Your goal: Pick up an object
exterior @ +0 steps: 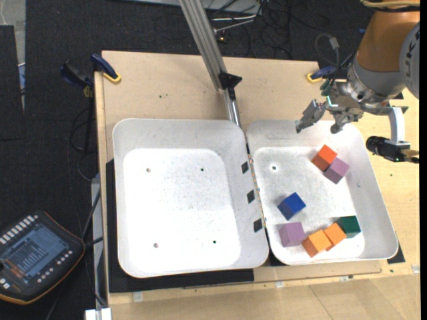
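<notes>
My gripper [323,120] hangs open above the far edge of the right bin [377,199], with nothing between its fingers. Just below it in the bin an orange block [325,157] touches a purple block [336,169]. A blue block [291,205] lies near the bin's middle. Along the near side sit a purple block [291,233], an orange block [318,240] and a green block [348,227], close together.
The left bin [127,179] lies beside the right one. A slanted metal pole [203,32] crosses the bench's far side. Clamps [101,65] grip the board's far corners. A teach pendant [33,252] rests at the lower left.
</notes>
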Tool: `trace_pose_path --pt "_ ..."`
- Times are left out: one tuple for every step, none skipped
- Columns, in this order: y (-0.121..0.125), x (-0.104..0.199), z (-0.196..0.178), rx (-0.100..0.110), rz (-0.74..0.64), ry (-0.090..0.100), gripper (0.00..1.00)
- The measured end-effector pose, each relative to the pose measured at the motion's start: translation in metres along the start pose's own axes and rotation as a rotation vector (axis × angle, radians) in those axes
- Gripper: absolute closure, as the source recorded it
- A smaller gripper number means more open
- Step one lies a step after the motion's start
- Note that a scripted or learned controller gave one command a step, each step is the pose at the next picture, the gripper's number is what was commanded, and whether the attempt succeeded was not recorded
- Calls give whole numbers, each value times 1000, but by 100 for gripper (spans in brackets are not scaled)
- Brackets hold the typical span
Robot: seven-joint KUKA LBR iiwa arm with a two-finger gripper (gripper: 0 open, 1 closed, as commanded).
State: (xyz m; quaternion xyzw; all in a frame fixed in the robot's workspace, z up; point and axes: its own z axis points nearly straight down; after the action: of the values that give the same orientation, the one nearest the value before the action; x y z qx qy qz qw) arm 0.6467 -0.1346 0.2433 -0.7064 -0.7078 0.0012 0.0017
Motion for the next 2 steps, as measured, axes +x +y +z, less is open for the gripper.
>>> trace_pose_path --pt "0 0 -2 -2 -1 -1 0" --pt "0 4 62 2 1 0 0"
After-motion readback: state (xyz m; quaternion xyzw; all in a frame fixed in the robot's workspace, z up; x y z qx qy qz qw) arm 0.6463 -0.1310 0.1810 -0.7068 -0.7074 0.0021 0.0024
